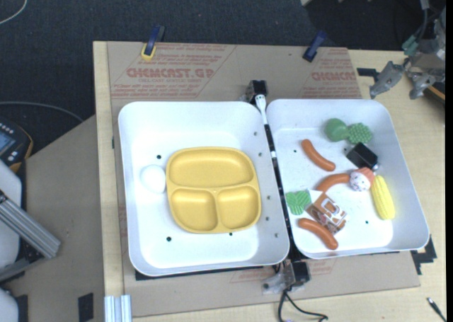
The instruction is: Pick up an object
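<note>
Yellow plastic forms the sectioned plate (212, 190), which is set in the left bin (134, 243) on the surface (226, 69). A white ball (152, 177) is seen just left of the plate. To the plate's right, in the right bin (407, 225), the toys are gathered: a green leaf (298, 202) nearest the plate, a brown-and-white piece (329, 213) and a sausage (318, 232) just beyond it, then a corn cob (383, 197). A second sausage (317, 154), a black block (362, 155) and a green toy (347, 131) lie farther up and right. The gripper (407, 76) is seen far up and right of the plate, outside the bins; whether it is open cannot be told.
</note>
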